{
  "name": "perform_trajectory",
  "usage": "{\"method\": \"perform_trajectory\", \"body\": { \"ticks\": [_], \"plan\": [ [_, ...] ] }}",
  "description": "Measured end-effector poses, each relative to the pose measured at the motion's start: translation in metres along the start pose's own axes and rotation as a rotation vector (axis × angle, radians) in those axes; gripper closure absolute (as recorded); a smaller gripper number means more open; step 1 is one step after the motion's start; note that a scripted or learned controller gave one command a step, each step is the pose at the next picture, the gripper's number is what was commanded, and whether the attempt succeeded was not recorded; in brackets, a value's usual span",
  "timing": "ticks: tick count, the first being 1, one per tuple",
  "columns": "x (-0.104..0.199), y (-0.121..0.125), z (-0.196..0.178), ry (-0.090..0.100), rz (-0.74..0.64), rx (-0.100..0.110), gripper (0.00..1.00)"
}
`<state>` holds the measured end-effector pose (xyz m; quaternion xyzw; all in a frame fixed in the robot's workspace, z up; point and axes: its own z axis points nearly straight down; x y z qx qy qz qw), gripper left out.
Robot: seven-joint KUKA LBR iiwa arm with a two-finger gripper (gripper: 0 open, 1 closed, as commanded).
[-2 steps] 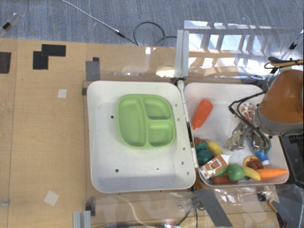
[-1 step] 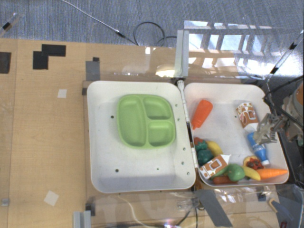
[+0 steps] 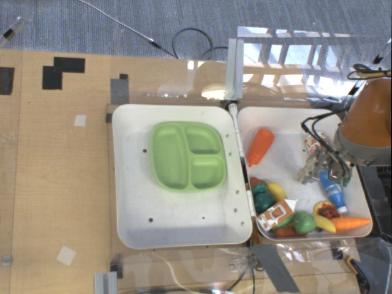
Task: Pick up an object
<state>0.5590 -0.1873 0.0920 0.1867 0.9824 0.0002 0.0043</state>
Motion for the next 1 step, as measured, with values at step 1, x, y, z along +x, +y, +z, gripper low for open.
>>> {"method": "perform_trajectory", "body": {
  "ticks": [1],
  "plan": [
    [-0.0485, 0.0900, -0.1427, -0.011, -0.187, -0.004, 1.00]
  ]
}}
